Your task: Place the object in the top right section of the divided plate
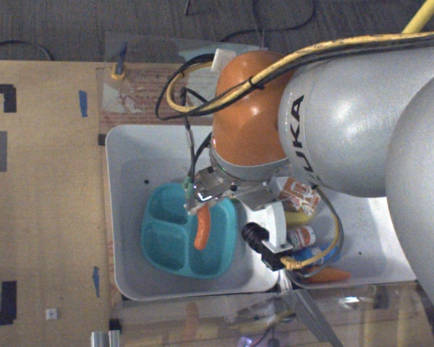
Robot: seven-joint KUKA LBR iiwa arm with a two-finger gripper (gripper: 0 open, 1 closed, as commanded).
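A teal divided plate point(179, 241) lies in the left white bin point(126, 194), in the lower middle of the frame. An orange, carrot-like object point(201, 229) hangs upright over the plate's right side, its upper end caught between the fingers of the tool point(202, 207); the tool is closed on the object's top. The object's lower end sits above or on the ridge between the plate's right-hand sections; whether it touches the plate cannot be told.

The arm point(333, 107), grey with an orange band, fills the upper right of the frame and covers much of both bins. A yellow cable point(333, 45) runs along it.

In the right bin point(376, 266), below the arm, lie several small things: a red-and-white packet point(298, 191), a small bottle point(302, 236), and a second orange carrot point(330, 275) near the bin's lower edge. A black part point(259, 243) of the tool mount juts out over the wall between the bins.

The wooden counter point(43, 194) takes up the left of the frame, with black marks and bits of blue tape point(83, 104) on it.
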